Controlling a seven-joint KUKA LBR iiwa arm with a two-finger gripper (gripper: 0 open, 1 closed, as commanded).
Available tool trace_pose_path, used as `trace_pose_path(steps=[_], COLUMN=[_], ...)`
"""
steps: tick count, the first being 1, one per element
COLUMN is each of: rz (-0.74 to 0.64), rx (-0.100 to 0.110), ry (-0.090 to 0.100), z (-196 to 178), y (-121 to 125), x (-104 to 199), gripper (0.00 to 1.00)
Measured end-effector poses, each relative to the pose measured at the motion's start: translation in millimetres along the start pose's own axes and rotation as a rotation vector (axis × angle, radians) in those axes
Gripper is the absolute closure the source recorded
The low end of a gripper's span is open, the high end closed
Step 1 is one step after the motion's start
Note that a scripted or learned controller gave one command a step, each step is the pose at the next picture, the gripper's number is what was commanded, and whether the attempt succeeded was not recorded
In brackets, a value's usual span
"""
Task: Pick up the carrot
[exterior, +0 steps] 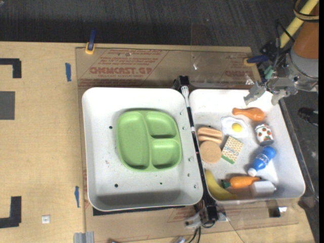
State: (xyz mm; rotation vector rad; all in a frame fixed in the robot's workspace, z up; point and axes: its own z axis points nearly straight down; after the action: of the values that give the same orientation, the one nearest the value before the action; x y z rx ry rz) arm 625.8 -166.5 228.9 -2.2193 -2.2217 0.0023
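Note:
The carrot, orange with a green stub at its left end, lies on its side near the front of the right bin. A yellow banana touches it on the left, and a white block lies just to its right. My gripper hovers over the far right corner of that bin, well behind the carrot. It is open, with nothing between its fingers. An orange drumstick lies just in front of it.
The right bin also holds a fried egg, a hot dog, a round bun, a small box, a spotted can and a blue bottle. A green divided plate sits in the left bin.

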Motion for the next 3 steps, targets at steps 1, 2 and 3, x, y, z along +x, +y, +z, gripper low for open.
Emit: trace_pose_path(steps=[1,2,3], rz=[-0.059,0.148,0.190], rx=[-0.020,-0.001,0.000], ry=[-0.009,0.000,0.009], z=[114,136,140], y=[16,44,36], x=[-22,-24,-30], gripper=[0.00,0.00,0.00])
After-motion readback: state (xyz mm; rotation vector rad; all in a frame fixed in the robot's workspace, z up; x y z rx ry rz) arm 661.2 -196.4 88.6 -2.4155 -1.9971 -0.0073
